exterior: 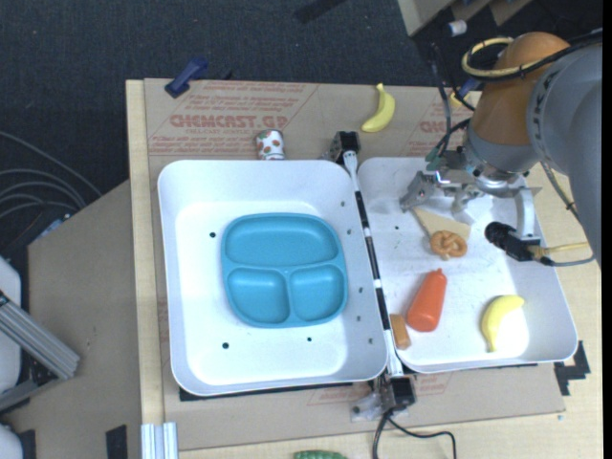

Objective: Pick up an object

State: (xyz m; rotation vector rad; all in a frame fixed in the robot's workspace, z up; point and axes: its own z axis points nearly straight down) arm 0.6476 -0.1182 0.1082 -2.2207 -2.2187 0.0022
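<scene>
from my screen, far left on the cardboard bench (pixel 239 113) behind the bins i see a blue clip (pixel 186 76); nearer the bins stands a small patterned cup (pixel 271 143), just beside the back rim of the left bin (pixel 182 285); that bin holds a blue divided plate (pixel 284 266) lying flat near its middle; a black clamp (pixel 344 145) sits at the back where the two bins meet, and a yellow banana (pixel 380 111) lies on the cardboard behind it, outside both bins; at the front edge of the view i make out a green thing (pixel 320 455), too cut off to name.

in the right bin (pixel 559 338), a small brown piece (pixel 400 331) lies against the dividing wall; an orange-red bottle (pixel 427 300) lies tilted just beside it; further back a pale wedge (pixel 442 221) touches a brown pretzel-like ring (pixel 448 245); a second yellow fruit (pixel 499 317) rests near the front right corner, well apart from the rest.

the gripper (pixel 438 201) hangs over the back of the right bin, right above the back end of the pale wedge; its claw looks spread wide, and i see nothing caught in it; every pickable thing lies on the bin floor.
</scene>
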